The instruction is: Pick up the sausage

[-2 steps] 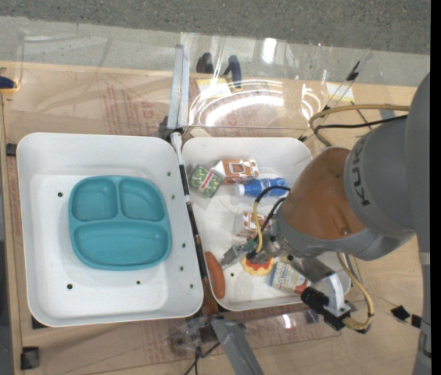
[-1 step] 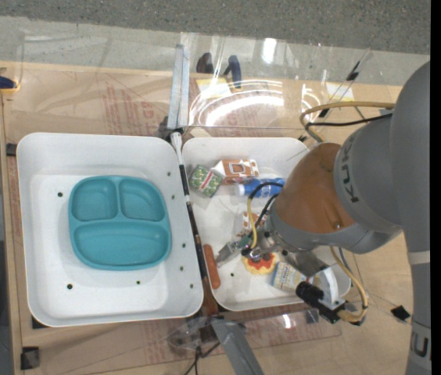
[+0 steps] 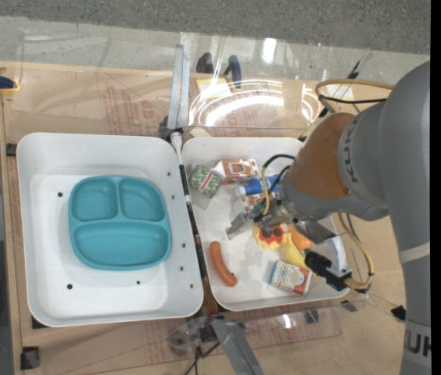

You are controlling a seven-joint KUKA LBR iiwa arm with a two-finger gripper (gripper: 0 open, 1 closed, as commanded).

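Note:
The sausage (image 3: 222,264) is a short reddish-orange link lying loose on the floor of the right bin (image 3: 205,151), near its front left corner. My gripper (image 3: 253,221) hangs over the middle of that bin, up and to the right of the sausage and apart from it. It sits low among the other items, next to a yellow and red toy (image 3: 279,241). The grey arm with its orange band (image 3: 322,170) comes in from the right and hides the bin's right part.
In the right bin, a green and white packet (image 3: 203,180), an orange carton (image 3: 240,169) and a blue item (image 3: 253,187) lie at the back. A small carton (image 3: 291,276) lies at the front. The left bin (image 3: 33,178) holds a teal divided plate (image 3: 119,221).

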